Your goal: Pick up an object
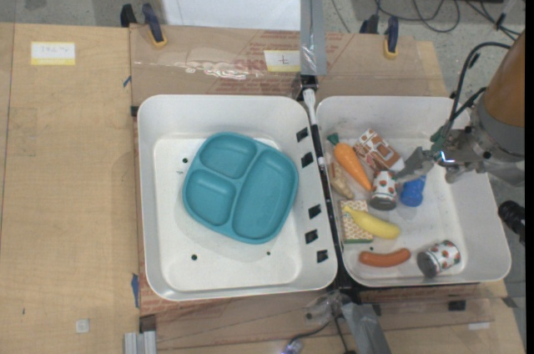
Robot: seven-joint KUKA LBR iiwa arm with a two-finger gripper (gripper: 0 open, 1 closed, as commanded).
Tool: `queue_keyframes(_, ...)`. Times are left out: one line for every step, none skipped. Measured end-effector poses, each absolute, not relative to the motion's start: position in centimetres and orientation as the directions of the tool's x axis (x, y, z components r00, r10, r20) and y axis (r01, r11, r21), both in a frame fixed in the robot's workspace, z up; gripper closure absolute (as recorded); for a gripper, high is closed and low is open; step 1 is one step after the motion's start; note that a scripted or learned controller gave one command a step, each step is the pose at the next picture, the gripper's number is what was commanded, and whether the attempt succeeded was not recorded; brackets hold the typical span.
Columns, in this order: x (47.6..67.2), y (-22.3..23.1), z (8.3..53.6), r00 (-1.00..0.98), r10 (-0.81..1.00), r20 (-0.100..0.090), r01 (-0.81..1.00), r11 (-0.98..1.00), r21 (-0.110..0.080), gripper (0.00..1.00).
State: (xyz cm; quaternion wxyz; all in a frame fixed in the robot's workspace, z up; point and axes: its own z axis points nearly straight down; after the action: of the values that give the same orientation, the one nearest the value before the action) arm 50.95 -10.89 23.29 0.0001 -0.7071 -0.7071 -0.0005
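Hand (417, 169) apparently above rounded blue object (412, 192), 1 glossy white bin (476, 214)

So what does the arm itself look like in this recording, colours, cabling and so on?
The arm enters at the view's right edge: an orange-brown rounded section above a grey wrist. Black cables loop up from the wrist area. The gripper is a compact metallic grey piece with dark parts, ending in slim grey jaws. No readable markings are visible.
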Motion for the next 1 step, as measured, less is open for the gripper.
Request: queue_keyframes(53.04, -7.52, 10.56, 0.114, 0.994, 0.001, 0.994, -0.114, 0.001, 0.00)
